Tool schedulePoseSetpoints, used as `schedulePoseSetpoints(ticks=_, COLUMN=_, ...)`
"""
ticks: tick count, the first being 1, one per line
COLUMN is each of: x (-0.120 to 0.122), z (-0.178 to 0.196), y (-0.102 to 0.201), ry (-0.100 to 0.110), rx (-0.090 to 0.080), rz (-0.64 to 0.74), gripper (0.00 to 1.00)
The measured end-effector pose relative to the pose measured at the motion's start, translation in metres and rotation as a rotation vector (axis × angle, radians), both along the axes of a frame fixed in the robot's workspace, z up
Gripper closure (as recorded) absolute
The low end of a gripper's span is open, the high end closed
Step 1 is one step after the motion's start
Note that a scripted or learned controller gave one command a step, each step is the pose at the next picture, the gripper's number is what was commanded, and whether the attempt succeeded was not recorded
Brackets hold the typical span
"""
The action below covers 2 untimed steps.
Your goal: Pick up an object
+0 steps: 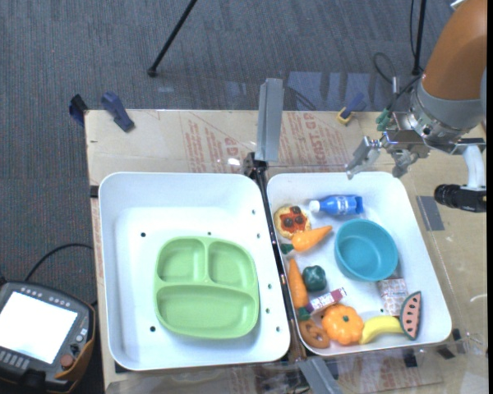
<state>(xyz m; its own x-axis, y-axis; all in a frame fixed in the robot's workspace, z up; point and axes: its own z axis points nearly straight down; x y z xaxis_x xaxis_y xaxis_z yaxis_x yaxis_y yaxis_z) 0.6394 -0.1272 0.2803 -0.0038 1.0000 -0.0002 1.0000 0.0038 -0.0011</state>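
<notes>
My gripper [381, 159] hangs open above the far rim of the right bin [419, 220], with nothing between its fingers. Below it in that bin lie a blue bottle [337, 206], a pizza slice [292, 219], two carrots [312, 238] [297, 281], a blue bowl [366, 249], a dark green vegetable [314, 277], a small pumpkin [343, 324], a banana [380, 328], a watermelon slice [411, 314] and a small wrapped packet [392, 292].
The left bin [123, 220] holds a green divided plate [206, 286]. A grey upright post [269, 121] stands between the bins at the back. A teach pendant [33, 331] lies on the floor at lower left. Clamps sit on the bench's far edge.
</notes>
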Motion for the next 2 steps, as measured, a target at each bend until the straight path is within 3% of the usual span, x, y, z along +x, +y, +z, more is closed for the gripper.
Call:
schedulePoseSetpoints(ticks=1, x=0.003, z=-0.095, y=-0.043, ry=0.01, rx=0.002, rz=-0.21, gripper=0.0)
schedulePoseSetpoints(ticks=2, x=-0.006, z=-0.196, y=-0.027, ry=0.005, rx=0.0, rz=-0.358, gripper=0.0)
